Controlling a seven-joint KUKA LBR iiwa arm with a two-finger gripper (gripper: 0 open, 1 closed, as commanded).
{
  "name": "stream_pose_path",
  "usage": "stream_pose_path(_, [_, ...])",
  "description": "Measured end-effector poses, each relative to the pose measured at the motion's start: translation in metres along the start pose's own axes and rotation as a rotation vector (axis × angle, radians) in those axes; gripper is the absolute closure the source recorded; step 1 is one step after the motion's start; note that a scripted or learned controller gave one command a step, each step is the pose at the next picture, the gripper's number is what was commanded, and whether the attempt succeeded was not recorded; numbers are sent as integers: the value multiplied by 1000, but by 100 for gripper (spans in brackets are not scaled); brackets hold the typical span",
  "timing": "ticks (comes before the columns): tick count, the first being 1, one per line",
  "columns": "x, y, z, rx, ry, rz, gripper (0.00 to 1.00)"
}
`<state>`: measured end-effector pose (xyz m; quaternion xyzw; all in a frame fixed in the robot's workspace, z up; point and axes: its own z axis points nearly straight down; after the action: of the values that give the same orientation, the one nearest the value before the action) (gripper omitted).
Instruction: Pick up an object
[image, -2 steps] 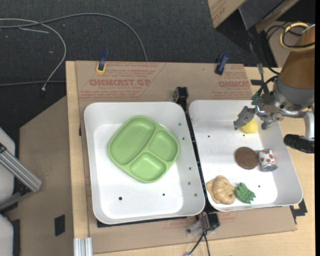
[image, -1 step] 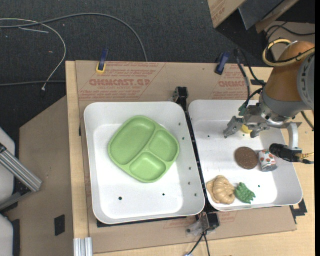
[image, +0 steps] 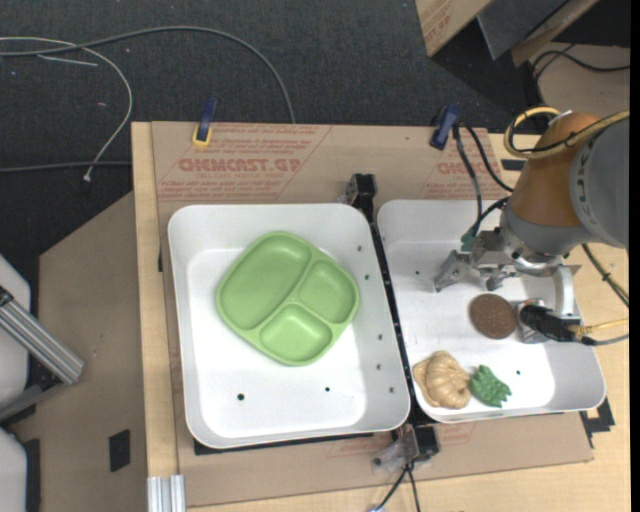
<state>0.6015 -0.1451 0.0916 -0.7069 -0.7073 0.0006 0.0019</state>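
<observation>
**Q:** Count first. What's in the bins?

**A:** I log two white bins side by side. Left bin (image: 200, 400): one green divided plate (image: 287, 297), three compartments, lying flat near the middle. Right bin (image: 420, 230): three loose items. One brown round disc (image: 492, 315), one tan lumpy piece (image: 444, 379), one small green leafy piece (image: 490, 386). The tan and green pieces sit just beside each other at the near edge; the disc lies apart from them, further up.

**Q:** And the arm?

**A:** One arm, reaching in from the right, over the right bin. The gripper (image: 480, 268) hangs above the bin floor, just up and left of the brown disc. I see metal parts splayed below the wrist, but I cannot tell from this angle whether the fingers are apart or together. I see nothing between them.

**Q:** Surface and room?

**A:** Bins rest on a brown board (image: 150, 200) with red printed lettering. Two blue clamps (image: 206, 120) at its far edge. Dark carpet beyond, with grey cables (image: 110, 75) trailing across it. Cardboard box (image: 450, 20) at top right.
</observation>
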Motion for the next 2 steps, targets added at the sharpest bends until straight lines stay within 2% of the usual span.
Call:
stream_pose_path(1, [0, 1, -13, -4, 0, 0, 100])
stream_pose_path(2, [2, -4, -59, -8, -2, 0, 100])
